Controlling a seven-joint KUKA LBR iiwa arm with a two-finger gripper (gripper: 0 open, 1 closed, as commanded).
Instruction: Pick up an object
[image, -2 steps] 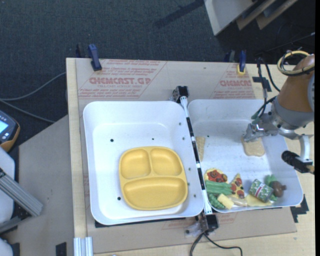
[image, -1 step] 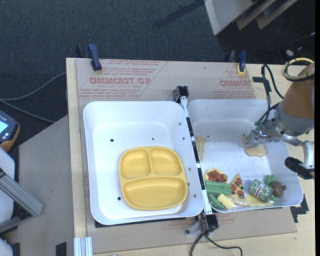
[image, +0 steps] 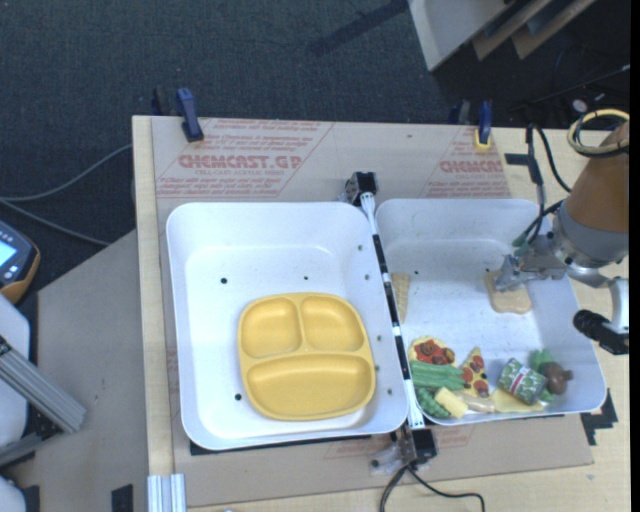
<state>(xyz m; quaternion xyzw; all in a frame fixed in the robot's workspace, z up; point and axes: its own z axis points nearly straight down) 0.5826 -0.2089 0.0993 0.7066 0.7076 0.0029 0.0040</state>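
My gripper (image: 515, 272) hangs low in the right bin (image: 450, 225), near its right wall. It sits directly over a flat tan toy bread slice (image: 511, 300), whose far edge it hides. Whether it touches the slice I cannot tell. Along the bin's front edge lie several toy foods: a pizza slice (image: 432, 352), green beans (image: 436, 376), a second pizza wedge (image: 475, 371), a green can (image: 519, 378), a brown mushroom-like piece (image: 556, 378) and a yellow piece (image: 450, 404).
The left bin (image: 200, 250) holds a yellow divided plate (image: 305, 355). A black hinge strip (image: 385, 290) runs between the bins. The grey arm with its orange band (image: 603, 195) comes in from the right. A tan patch (image: 400, 294) lies by the right bin's left wall.
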